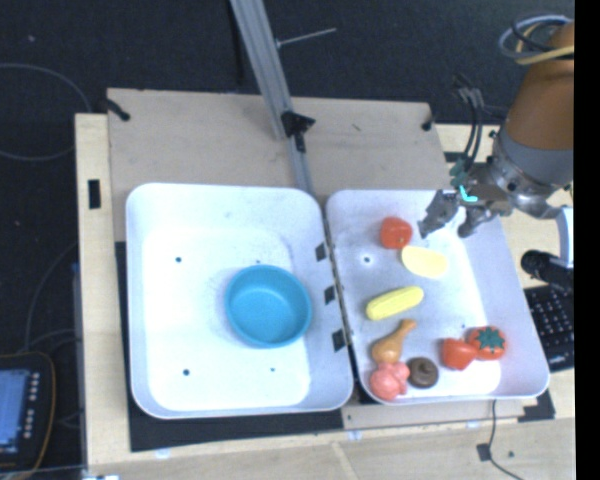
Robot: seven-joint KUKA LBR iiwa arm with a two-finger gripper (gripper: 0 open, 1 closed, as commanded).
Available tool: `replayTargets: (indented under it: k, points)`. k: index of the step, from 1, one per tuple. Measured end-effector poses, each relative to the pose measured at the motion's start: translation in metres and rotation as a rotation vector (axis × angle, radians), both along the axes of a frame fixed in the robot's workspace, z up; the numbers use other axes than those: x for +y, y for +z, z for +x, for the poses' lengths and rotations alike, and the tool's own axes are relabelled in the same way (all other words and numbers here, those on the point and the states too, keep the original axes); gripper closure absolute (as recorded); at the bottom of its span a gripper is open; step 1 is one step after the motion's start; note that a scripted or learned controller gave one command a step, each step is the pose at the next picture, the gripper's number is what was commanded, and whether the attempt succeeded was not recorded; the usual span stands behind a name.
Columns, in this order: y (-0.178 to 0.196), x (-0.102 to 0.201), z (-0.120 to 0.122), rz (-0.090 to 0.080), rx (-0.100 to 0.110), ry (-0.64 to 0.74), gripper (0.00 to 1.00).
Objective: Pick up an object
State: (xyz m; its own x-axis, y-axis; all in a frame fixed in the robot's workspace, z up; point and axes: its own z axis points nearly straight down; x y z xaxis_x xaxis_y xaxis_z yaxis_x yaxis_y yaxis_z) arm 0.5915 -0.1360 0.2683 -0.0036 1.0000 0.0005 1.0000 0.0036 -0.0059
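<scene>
Gripper (pixel 448 220) sits over the top-right part of the right bin (pixel 510 268), fingers spread apart with nothing between them — you can see the two dark tips splayed, one toward the red ball, one toward the bin's right wall.

Nearest candidates: pale yellow lemon-like piece (pixel 424 261) lies just below the jaws and slightly left; red tomato-like ball (pixel 396 233) is just left of them, about level. Both are near, neither touching the fingers. Your call, but the pale piece looks like the shorter drop.

Its long axis runs roughly left-right with a slight tilt, so you'd want the jaws closing across the short way — I can't tell from this angle whether the current finger line matches that.

Further down the bin and well apart from the gripper: yellow corn-shaped piece (pixel 394 302), tan drumstick (pixel 393 342), pink lump (pixel 388 381), brown doughnut (pixel 422 372), red strawberry-like pair (pixel 474 348).

Arm comes in from the right, wrist angled down and left. Left bin (pixel 160 268) holds a blue bowl (pixel 268 305) — not reachable without a long traverse.

Nothing is picked yet.
</scene>
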Motion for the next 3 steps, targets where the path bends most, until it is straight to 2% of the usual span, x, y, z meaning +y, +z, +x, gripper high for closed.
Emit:
replayTargets:
  k: [1, 3]
  points:
    - [0.004, 0.000, 0.001, -0.001, -0.007, 0.000, 0.00]
    - [-0.121, -0.015, -0.004, -0.002, 0.001, -0.004, 0.00]
